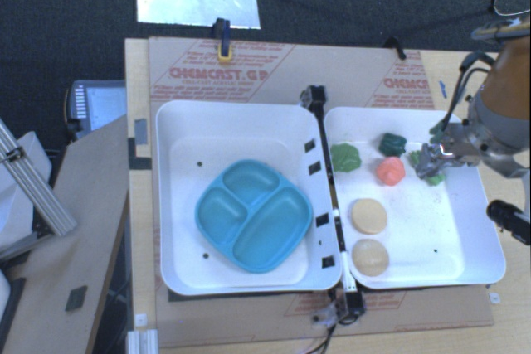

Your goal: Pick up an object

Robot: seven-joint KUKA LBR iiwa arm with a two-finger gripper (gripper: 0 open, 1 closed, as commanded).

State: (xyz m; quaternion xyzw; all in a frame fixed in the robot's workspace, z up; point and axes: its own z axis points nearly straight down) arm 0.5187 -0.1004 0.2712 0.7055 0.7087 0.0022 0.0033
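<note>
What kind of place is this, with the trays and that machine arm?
Most likely a robotics lab test bench. Two shallow white bins sit side by side on a cardboard sheet, toy-like food pieces and a blue divided plate lie inside them, and an arm's end effector hangs over the right one.

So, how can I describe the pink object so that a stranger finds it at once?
Look in the right bin, the one the gripper reaches into. Near its far side, the pink object lies between the light green lump and the gripper. It is the sole pink thing there; the others are green or tan.
</note>
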